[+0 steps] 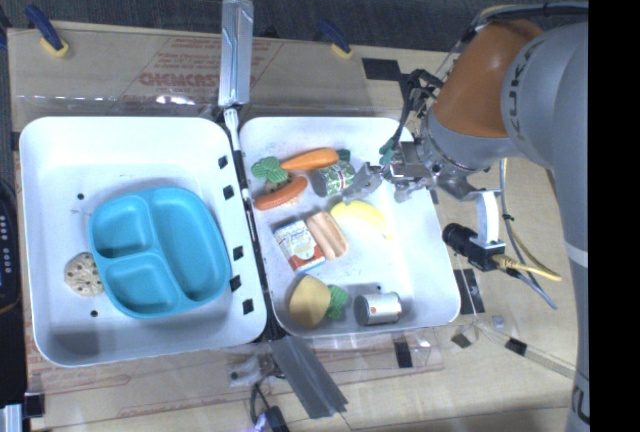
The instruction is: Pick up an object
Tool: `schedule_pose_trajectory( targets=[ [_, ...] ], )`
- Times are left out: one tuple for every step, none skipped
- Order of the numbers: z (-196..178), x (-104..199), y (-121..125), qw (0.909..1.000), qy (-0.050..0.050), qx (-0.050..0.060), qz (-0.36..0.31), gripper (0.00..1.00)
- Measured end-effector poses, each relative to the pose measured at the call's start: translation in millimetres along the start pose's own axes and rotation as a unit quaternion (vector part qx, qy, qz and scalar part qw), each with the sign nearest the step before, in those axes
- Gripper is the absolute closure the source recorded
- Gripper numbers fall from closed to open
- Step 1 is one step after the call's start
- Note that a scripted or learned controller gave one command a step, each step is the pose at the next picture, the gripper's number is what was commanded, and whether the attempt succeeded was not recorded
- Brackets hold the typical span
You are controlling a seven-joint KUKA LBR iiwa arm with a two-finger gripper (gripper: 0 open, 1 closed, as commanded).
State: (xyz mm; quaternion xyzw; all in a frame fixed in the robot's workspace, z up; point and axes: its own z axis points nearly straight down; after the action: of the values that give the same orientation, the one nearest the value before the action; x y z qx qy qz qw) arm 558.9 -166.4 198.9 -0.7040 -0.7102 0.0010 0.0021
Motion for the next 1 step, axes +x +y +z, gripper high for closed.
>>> schedule_pose_trajectory(
  targets=[
    [106.7,1.6,35.7,0.9876,-0.001,-0.002,-0.157,0.0]
  ],
)
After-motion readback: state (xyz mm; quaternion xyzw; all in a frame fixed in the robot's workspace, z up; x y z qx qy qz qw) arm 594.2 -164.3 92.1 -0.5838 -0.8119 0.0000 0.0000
